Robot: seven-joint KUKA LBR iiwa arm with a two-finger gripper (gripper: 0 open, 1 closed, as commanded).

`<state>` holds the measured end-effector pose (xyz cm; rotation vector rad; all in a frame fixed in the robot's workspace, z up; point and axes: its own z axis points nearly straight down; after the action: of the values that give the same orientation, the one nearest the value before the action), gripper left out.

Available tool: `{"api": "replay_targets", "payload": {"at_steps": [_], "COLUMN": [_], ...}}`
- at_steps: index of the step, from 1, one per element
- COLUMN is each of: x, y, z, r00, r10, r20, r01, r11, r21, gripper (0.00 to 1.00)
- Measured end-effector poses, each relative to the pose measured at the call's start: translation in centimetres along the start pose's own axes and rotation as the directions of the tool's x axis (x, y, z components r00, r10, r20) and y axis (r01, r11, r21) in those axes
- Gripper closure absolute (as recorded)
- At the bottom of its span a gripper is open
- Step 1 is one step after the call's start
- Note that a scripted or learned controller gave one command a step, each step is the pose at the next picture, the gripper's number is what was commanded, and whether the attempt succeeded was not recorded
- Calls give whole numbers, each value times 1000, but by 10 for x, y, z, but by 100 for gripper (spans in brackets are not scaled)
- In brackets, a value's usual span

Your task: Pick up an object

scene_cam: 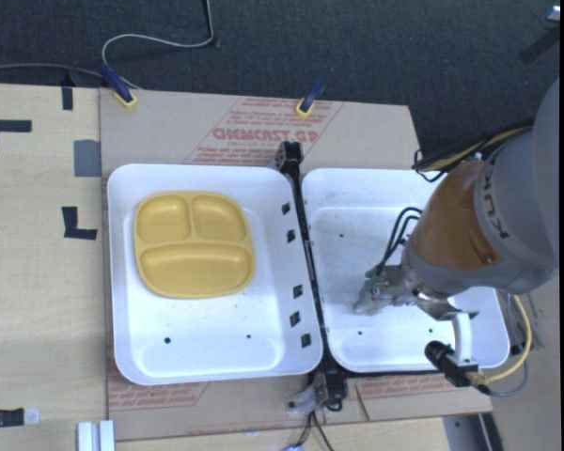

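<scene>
Arm: grey KUKA arm (508,214) with its orange band, reaching in from the right and hanging low over the right bin (357,191).
Gripper: gripper (371,294) sitting close above that bin's floor, toward its middle-left, pointing down and to the left.
Jaws: state cannot be told; the tips are blurring into a small grey mass against the white floor.
Right bin contents: no separate object is making itself out under or beside the gripper; a few dark specks on the floor, too small to name.
Task's thing: yellow divided tray (195,244), the one clear candidate, lying flat in the upper half of the left bin (207,360), well apart from the gripper and across the black divider (301,261) between the bins.
Step in hand: by judgement, a grasp attempt at the bottom of its reach in the right bin, with nothing seen between the jaws.
Progress: pick not yet shown as made.
Next move calls for: rising clear of the floor and checking for a catch; failing that, crossing the divider and coming down on the tray's rim or one of its ridges, since the flat body is offering little to pinch.
Bench: cardboard sheet (263,134) lying under both bins.
</scene>
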<state>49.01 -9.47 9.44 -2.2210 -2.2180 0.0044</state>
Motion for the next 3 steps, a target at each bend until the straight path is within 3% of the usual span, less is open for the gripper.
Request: {"api": "replay_targets", "payload": {"at_steps": [3], "x": [3], "y": [0], "z": [-28], "r00": [1000], "r10": [-4], "r20": [-5], "r01": [4], "r11": [1000], "r21": [3], "gripper": [100]}}
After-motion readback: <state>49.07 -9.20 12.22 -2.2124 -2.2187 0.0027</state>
